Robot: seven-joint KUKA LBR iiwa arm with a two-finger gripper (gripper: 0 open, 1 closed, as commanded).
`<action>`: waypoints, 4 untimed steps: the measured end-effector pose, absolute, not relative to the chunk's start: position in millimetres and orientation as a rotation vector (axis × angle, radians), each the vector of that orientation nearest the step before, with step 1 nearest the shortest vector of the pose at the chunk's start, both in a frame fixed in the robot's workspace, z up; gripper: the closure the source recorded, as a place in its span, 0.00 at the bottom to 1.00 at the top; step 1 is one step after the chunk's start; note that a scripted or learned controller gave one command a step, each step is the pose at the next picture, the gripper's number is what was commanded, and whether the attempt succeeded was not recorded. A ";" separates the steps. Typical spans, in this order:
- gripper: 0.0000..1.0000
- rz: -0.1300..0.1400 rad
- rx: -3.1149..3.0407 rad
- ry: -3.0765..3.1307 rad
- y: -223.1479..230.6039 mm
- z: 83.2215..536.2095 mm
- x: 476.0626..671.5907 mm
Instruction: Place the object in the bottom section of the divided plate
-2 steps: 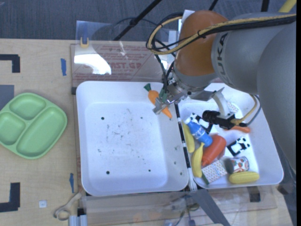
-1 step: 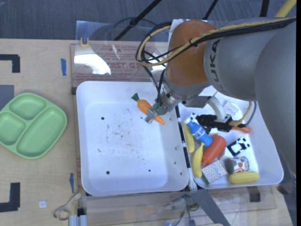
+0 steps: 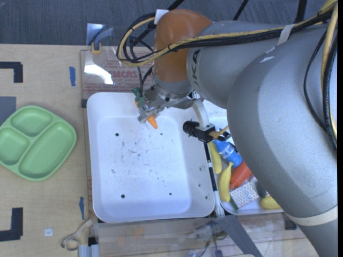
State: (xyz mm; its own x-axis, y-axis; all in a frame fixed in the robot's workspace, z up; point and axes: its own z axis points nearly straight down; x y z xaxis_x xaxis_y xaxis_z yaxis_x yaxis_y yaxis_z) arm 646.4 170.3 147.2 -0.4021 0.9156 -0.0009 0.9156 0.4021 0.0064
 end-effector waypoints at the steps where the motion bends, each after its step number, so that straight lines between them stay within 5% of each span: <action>1: 1.00 0.005 1.532 2.738 201.6 179.7 667.0; 2: 0.00 0.005 1.531 2.739 201.9 179.7 666.9; 3: 0.00 0.002 1.170 2.914 189.2 178.1 667.0; 4: 0.00 0.001 1.510 2.757 187.4 108.9 592.9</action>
State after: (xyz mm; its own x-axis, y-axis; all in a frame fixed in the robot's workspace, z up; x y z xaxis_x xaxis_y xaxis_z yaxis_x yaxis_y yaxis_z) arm 592.9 187.4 108.9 -0.5386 0.8426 0.0016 0.8426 0.5386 0.0000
